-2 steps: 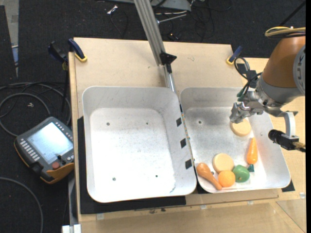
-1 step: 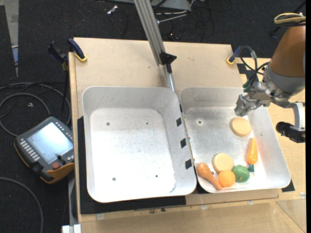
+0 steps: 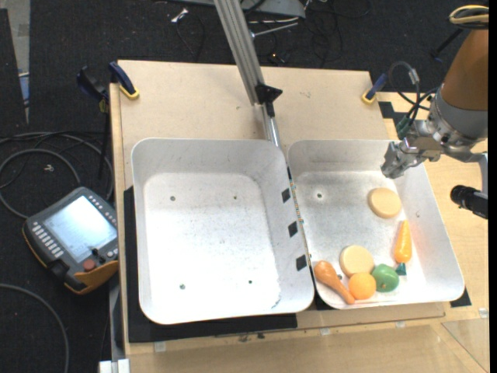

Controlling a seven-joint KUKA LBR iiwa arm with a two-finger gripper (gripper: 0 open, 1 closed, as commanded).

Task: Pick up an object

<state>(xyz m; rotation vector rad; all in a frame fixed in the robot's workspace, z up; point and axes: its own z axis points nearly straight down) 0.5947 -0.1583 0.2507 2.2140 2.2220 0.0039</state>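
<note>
Overhead slanted view of a pale wooden counter (image 3: 202, 99) carrying two shallow white bins side by side. The left bin (image 3: 155, 208) shows a speckled floor with small holes; the right bin (image 3: 326, 169) holds all the loose objects, gathered toward its near right corner. A pale round disc-shaped piece (image 3: 384, 203) lies apart from the rest, near the bin's right wall; a small orange carrot-like piece (image 3: 402, 242) lies nearer the front, along the right wall; a second pale round piece (image 3: 356, 259) sits close to the front wall, with an orange ball (image 3: 362, 286) touching it in front, a green round fruit-like piece (image 3: 385, 277) just beside the ball, and a longer orange carrot-shaped piece (image 3: 332, 280) lying slantwise at the left of the cluster. What these toys are exactly is hard to make out at this size.

The arm (image 3: 466, 92) enters from the right, its orange band cut off by the frame's edge; the jaws (image 3: 394, 164) hang over the right bin's far right corner, above and apart from the pale disc; they are blurred and dark against the wall, so whether they stand open or closed cannot be told, and no object is seen between them.

A grey metal pole (image 3: 241, 41) slants across the counter from the top edge down to the seam between the bins; a teach pendant (image 3: 74, 239) lies on the dark floor at left, among cables (image 3: 31, 177).
</note>
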